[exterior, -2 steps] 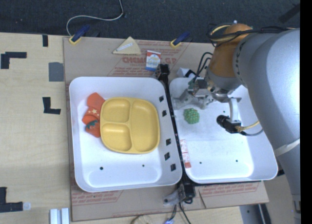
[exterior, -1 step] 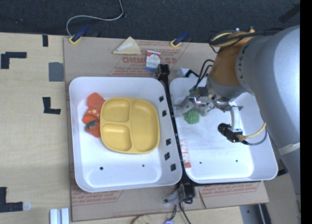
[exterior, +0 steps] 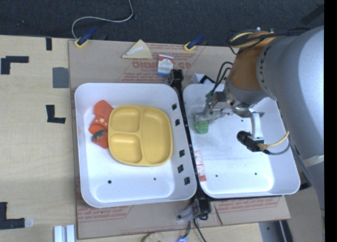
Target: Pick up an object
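A small green object [exterior: 201,126] lies in the right bin [exterior: 247,177], near that bin's left wall. My gripper [exterior: 207,112] hangs right above it, at its upper right edge, and partly covers it; whether it touches the object is unclear. The grey arm with its orange band [exterior: 247,69] reaches in from the right and hides the bin's upper right part. In the left bin [exterior: 131,188] a yellow divided plate [exterior: 141,134] lies flat, with orange and red toy pieces [exterior: 100,124] tucked against its left side.
A black divider [exterior: 182,130] runs between the two bins. Behind them on the cardboard stand a small red-and-white carton [exterior: 165,66] and a pale wedge [exterior: 138,50]. Blue clamps [exterior: 195,41] hold the cardboard's far edge. A black part with a yellow cable [exterior: 253,142] hangs over the right bin.
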Controlling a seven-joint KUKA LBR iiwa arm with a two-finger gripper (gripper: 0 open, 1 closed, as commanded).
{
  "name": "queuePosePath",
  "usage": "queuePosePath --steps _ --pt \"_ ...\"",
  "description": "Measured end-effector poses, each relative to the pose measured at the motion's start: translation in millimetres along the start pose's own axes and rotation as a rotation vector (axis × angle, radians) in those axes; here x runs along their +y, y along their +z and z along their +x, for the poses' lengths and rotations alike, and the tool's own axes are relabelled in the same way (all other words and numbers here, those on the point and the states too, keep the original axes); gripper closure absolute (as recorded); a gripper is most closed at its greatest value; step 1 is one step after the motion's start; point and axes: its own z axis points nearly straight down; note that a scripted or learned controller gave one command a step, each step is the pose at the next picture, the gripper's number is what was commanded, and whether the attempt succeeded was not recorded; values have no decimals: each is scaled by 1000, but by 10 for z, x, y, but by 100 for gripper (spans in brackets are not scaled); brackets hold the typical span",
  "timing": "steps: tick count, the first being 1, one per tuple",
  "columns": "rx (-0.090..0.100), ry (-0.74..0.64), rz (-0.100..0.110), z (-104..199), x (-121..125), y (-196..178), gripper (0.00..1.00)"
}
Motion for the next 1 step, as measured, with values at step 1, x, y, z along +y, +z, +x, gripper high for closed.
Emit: queuePosePath --steps 1 --pt "2 0 7 -117 -241 -44 100"
